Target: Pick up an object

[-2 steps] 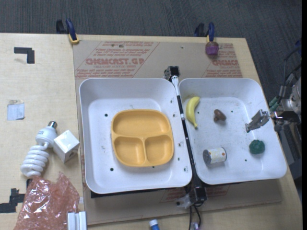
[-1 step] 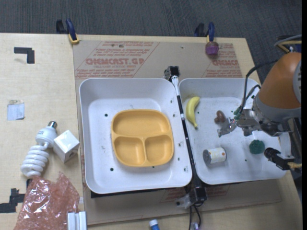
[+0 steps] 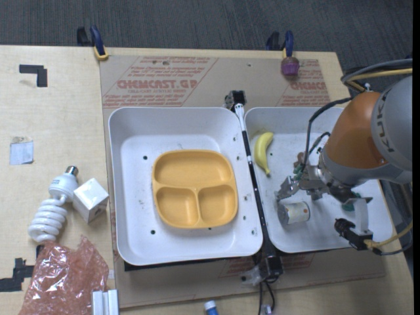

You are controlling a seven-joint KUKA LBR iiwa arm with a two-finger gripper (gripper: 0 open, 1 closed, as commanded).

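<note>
The right bin (image 3: pixel 279 120) holds a yellow banana (image 3: pixel 264 151) near its left wall and a small pale cylinder (image 3: pixel 294 212) lying on its side toward the front. My gripper (image 3: pixel 287 190) hangs low over the right bin, just above and behind the cylinder and to the right of the banana. I see nothing clearly held in it. The grey arm with its orange band (image 3: pixel 354 143) covers the right half of that bin. In the left bin (image 3: pixel 131 176) lies a yellow divided plate (image 3: pixel 195 189).
On the bench left of the bins lie a spiral light bulb (image 3: pixel 50 210), a small white box (image 3: pixel 90 199) and a crumpled pink bag (image 3: pixel 62 281). A purple object (image 3: pixel 290 65) sits behind the right bin by a clamp.
</note>
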